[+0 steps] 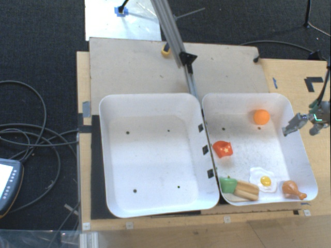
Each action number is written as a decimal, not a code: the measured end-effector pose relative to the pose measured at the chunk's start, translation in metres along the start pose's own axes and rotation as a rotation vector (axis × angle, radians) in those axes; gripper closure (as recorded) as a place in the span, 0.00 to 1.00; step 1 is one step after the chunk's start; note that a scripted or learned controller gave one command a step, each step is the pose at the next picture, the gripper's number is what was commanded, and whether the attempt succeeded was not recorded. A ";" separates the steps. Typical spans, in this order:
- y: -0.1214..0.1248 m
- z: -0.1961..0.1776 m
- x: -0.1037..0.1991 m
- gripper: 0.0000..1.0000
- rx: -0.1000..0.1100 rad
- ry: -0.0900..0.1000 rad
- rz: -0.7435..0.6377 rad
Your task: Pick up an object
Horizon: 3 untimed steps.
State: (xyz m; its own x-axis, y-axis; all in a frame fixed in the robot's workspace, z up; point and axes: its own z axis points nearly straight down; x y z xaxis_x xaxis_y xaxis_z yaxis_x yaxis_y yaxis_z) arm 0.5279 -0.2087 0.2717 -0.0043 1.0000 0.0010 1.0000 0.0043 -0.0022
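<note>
Reaching in from the right edge, the claw (304, 122) was seen over the right rim of the right bin (243, 103), its fingers apparently spread and nothing caught between them. All candidate objects were kept in that bin: an orange ball (261, 117) near the far side and nearest the claw, a red piece (223, 149) by the dividing wall, and along the near wall a green item (228, 183), a bread-like roll (246, 190), a fried egg (264, 180) and a drumstick (293, 190). The ball was judged the likeliest target, being well apart from the rest. The left bin (155, 154) was set beside it on the worktop (129, 66). Most of the arm was cut off; the fingertips were too small and blurred to be made out with certainty.
</note>
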 end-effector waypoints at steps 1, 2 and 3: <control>0.001 -0.002 0.000 0.00 -0.004 -0.001 0.000; -0.007 0.052 -0.006 0.00 0.001 0.000 0.004; -0.005 0.094 -0.009 0.00 0.000 0.000 0.003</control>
State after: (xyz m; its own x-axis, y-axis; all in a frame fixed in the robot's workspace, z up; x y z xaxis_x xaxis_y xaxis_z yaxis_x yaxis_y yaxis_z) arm 0.5232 -0.2179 0.1776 -0.0009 1.0000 0.0011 1.0000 0.0009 -0.0027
